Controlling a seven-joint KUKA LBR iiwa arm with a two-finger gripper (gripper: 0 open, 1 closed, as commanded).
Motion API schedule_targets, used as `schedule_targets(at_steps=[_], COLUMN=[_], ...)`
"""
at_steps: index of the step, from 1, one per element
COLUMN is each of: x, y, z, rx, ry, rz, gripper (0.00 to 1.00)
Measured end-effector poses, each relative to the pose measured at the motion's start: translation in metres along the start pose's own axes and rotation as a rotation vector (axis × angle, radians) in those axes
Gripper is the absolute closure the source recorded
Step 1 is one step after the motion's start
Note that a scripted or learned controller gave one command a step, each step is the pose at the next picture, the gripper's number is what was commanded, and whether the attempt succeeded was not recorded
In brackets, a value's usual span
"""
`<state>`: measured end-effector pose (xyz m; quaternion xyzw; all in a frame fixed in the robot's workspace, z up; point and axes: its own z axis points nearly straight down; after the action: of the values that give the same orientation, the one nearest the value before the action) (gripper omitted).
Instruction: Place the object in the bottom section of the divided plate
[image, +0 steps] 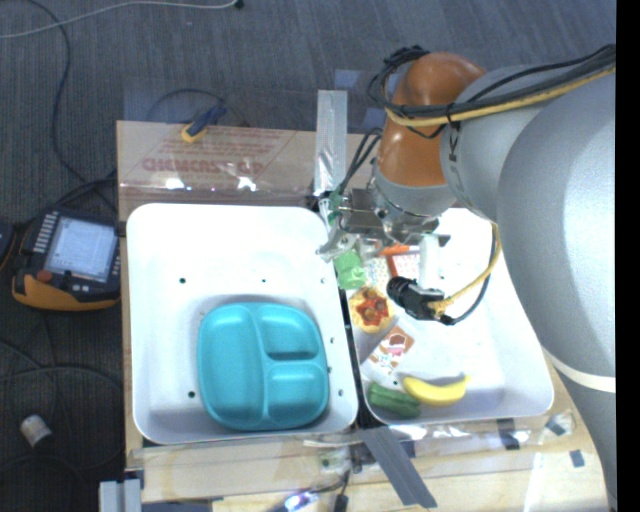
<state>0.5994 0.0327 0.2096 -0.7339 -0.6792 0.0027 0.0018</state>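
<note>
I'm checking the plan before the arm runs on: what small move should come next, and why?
Probably a short descent to close on one item. The gripper hovers at the right bin's left edge over a green item, while the teal divided plate sits in the left bin.

There are 2 white bins: the left bin (160, 300) carries 1 teal divided plate (262, 366) with 3 sections. The right bin (500, 370) carries 1 yellow banana (435, 388) and 1 green vegetable (392, 400) near its lower left corner, plus several small packets, too jumbled to count.
</note>
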Motion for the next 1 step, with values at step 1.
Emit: schedule_targets(at_steps=[1], x=[0.0441], y=[-0.0679], z=[-0.0122], rx=[0.001], ry=[-0.002], rz=[-0.068], gripper=[1.0])
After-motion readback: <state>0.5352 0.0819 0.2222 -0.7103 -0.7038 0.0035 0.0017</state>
